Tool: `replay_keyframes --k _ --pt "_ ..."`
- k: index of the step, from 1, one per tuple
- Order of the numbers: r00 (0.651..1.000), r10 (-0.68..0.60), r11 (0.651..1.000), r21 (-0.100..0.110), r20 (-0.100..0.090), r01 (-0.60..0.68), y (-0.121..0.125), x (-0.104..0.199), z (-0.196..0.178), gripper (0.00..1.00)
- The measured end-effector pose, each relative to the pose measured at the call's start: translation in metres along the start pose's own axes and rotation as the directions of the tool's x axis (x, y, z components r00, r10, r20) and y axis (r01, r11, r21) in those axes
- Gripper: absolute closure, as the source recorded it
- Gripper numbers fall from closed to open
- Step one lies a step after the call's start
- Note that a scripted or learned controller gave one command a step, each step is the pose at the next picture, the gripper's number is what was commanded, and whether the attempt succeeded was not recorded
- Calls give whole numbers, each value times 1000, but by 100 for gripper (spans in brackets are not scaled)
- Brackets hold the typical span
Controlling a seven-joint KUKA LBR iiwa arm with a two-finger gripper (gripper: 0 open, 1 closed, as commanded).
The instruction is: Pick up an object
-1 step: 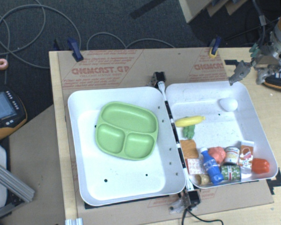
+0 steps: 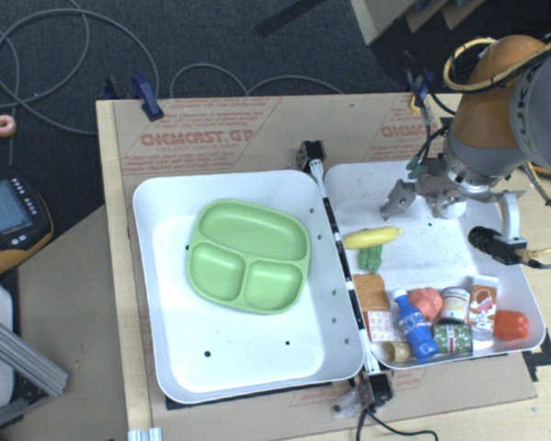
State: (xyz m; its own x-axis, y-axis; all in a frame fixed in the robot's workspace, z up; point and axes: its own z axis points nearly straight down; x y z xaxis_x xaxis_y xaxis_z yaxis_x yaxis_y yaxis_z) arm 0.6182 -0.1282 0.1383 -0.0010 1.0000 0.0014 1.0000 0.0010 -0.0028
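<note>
Nearest the camera, along the front wall of the right bin (image 2: 540, 339), lies a packed cluster: blue bottle (image 2: 415, 326), small cans (image 2: 454, 318), a tomato (image 2: 510, 324), likely slid together against the rim. Just beyond, a yellow banana (image 2: 372, 237) lies flat against the divider, green piece (image 2: 370, 259) touching it. The banana stands apart from the rest, so it is probably the easiest pick. Farther back, the gripper (image 2: 420, 194) hovers over bare floor, fingers spread, nothing between them. The left bin (image 2: 160, 295) bears a green sectioned plate (image 2: 248, 255).

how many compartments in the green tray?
3. On the green tray in the left bin: one long compartment across the far side, two smaller ones side by side on the near side.
</note>
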Motion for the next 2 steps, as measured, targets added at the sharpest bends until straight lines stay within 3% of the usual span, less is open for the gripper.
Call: replay_keyframes --k 1,2 --pt "1000 2 1000 -1 1 -2 -83 -20 34 0" --pt "1000 1 1000 -7 2 -1 -138 -1 54 0"
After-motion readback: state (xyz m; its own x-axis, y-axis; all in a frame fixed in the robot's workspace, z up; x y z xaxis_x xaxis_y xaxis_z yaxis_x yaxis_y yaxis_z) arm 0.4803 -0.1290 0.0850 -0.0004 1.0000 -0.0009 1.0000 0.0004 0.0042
